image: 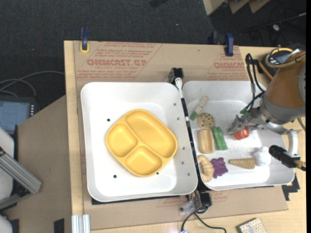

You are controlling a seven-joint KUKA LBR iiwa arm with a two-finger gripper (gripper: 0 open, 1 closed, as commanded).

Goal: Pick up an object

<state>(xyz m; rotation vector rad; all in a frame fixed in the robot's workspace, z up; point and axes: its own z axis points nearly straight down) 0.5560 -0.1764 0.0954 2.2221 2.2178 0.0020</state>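
1. In the right bin (279, 178), the jaws (239, 128) sit down over a red toy (241, 133); whether they are apart or closed, I cannot tell.
2. The toy may slip free on lifting, since any grip looks shallow.

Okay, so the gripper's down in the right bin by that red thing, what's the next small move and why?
Probably close the fingers and lift a little. The gripper sits low in the right bin, right at the small red object. Whether it is actually gripped can't be told, so a short lift would test it.
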